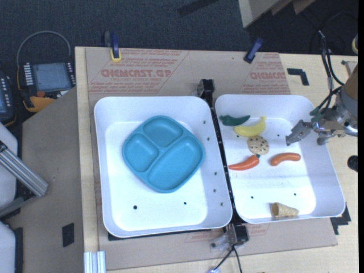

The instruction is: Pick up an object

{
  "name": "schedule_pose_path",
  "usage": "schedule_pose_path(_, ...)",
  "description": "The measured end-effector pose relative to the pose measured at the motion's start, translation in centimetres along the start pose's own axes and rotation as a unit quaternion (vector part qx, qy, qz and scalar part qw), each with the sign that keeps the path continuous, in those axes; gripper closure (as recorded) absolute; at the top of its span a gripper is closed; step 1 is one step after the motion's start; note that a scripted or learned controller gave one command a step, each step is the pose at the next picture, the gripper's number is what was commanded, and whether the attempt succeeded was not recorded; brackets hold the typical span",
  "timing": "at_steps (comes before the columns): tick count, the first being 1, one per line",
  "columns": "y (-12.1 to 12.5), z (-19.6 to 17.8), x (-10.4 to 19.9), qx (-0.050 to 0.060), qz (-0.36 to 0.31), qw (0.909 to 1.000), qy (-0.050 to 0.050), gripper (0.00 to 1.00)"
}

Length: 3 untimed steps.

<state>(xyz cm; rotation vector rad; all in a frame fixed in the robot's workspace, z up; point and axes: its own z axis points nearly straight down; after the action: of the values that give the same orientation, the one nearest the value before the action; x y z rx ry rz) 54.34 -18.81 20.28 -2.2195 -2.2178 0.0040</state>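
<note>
The gripper [310, 134] is being held open above the right edge of the right bin [324, 198], with nothing between its fingers. A sausage [284, 159] is lying just beside it, to the near left. A blue plate [163, 153] is sitting in the left bin [114, 209].

There are two white bins [108, 152] [324, 169], one blue divided plate [163, 153], one banana [250, 129], two sausages [243, 164] [284, 159], one cookie [258, 145], one green piece [234, 119], one bread wedge [283, 210].
</note>
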Motion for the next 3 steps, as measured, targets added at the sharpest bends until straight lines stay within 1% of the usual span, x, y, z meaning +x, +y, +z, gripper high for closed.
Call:
schedule_pose_path(1,0.1,-0.2,0.0,-0.002,-0.001,1.0000,-0.001,0.00)
schedule_pose_path(2,0.9,5.5,-0.2,-0.002,0.000,1.0000,0.000,0.00)
schedule_pose_path(3,0.3,9.9,-0.3,0.001,0.000,1.0000,0.001,0.00)
